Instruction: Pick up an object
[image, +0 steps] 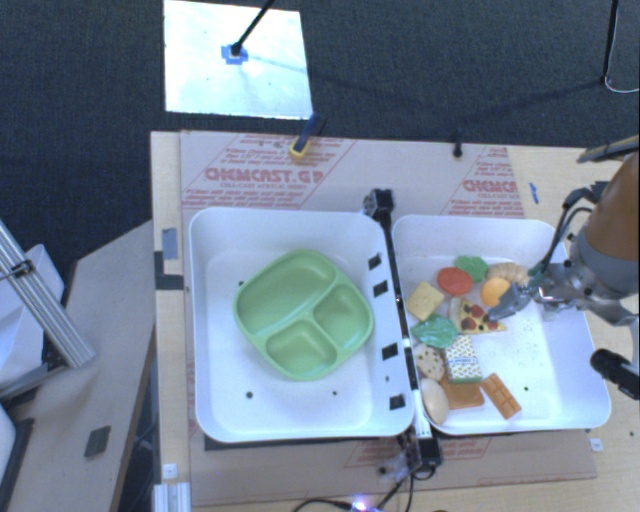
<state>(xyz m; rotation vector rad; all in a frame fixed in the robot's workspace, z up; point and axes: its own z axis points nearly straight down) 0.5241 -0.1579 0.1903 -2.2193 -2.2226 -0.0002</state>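
The right bin (560, 390) holds several toy foods. Among them are a red tomato (455, 281), a green piece (472, 267), a bread roll (508, 270), an orange ball (493, 291), a yellow cheese wedge (424, 300), a pizza slice (479, 321), a green leaf (435, 331), a cookie (430, 362), a small printed box (462, 358), an egg (436, 400) and an orange wafer (500, 395). My gripper (513, 299) reaches in from the right. It is low over the bin, right beside the orange ball and just above the pizza slice. Nothing is visibly held.
The left bin (215, 400) holds a light green divided plate (303, 314). A black clipped divider (392, 310) runs between the bins. The right half of the right bin is bare floor under the arm (610, 250).
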